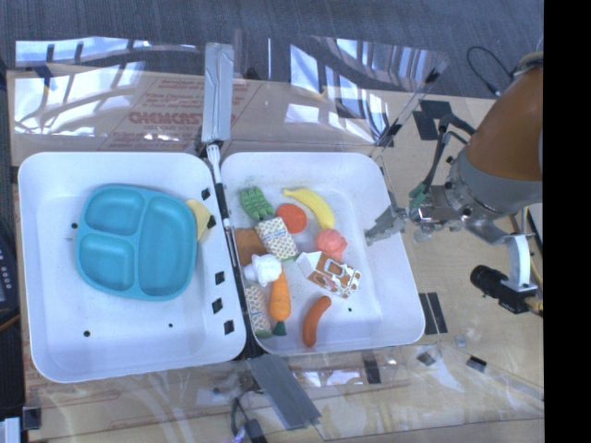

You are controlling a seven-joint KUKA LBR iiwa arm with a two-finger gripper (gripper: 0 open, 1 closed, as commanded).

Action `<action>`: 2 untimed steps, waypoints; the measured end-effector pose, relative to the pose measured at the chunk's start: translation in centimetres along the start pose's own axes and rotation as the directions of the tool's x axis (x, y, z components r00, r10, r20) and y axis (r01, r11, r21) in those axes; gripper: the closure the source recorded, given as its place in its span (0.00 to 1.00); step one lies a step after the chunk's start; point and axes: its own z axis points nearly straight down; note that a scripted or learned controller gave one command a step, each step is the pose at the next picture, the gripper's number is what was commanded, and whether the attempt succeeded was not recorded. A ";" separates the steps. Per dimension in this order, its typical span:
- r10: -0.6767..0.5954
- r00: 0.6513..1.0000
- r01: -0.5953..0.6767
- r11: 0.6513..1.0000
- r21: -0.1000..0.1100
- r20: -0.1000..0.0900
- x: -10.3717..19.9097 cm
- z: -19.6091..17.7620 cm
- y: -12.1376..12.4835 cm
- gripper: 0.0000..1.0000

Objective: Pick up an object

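- Camera view: gripper (380, 230) hangs over the right bin (399, 275) rim at frame right; fingers' spread cannot be told.
- Arm (503, 146) cut off at right.
- Blue plate (137, 241) partly hides a yellow piece (200, 216).

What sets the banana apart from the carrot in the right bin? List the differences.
Colour: the banana is yellow all over; the carrot is orange.
Shape: the banana curves; the carrot is straight and tapers.
Pose: the banana lies slantwise near the bin's far side; the carrot lies nearly upright in the picture, nearer the front.
Neighbours: the carrot is crowded by other toys; the banana has more free space.
Both are toy foods in the right bin.
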 end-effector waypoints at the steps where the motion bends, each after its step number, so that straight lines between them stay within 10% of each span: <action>1: 0.129 0.992 -0.129 0.992 0.003 -0.001 4.6 9.3 5.0 0.00; 2: -0.023 1.000 0.023 1.000 -0.005 0.001 2.7 17.1 11.1 0.00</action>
